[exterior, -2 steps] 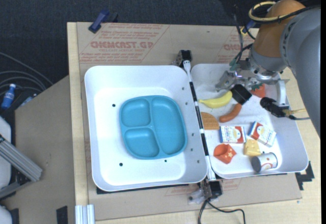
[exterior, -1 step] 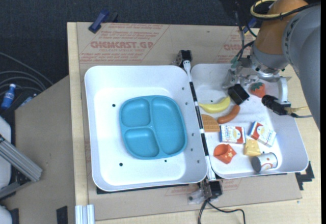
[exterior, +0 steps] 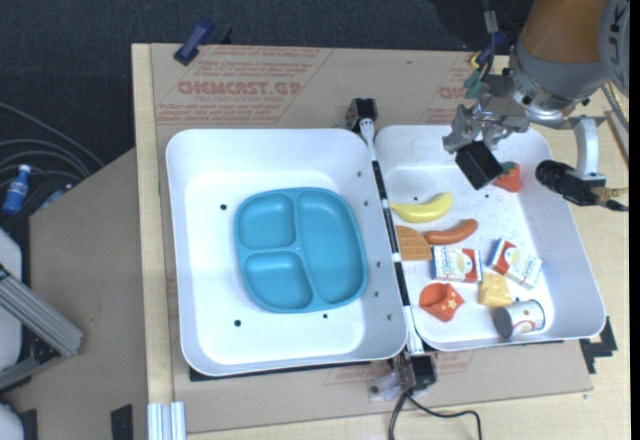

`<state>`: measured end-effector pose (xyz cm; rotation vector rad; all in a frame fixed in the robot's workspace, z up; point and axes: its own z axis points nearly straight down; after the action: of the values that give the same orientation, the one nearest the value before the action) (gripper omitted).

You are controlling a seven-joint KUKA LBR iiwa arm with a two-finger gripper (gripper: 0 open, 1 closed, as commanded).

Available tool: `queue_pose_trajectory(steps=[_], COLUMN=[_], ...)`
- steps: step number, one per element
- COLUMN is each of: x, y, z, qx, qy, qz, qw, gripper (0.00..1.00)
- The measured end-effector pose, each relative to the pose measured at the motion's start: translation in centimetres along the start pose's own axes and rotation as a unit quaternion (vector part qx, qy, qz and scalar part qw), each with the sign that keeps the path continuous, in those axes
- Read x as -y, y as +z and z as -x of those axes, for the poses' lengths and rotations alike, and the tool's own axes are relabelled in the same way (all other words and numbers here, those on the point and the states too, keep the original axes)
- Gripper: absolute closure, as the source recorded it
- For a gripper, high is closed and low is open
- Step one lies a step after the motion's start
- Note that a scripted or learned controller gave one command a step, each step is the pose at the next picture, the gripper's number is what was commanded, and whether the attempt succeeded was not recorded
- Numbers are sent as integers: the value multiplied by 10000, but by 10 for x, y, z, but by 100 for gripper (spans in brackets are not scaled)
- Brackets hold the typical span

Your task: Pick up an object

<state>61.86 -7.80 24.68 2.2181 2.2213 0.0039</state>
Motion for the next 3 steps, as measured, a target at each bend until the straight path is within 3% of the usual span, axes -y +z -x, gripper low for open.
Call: queue_pose_trajectory(steps=[1, 2, 3], x=[67, 81, 119], y=[-27, -22, -22], z=[2, 0, 21], qx=[-4, -5, -3], qy=[11, 12, 13], qz=[-29, -33, -31], qw=[10000, 10000, 10000], gripper=[100, 100, 100])
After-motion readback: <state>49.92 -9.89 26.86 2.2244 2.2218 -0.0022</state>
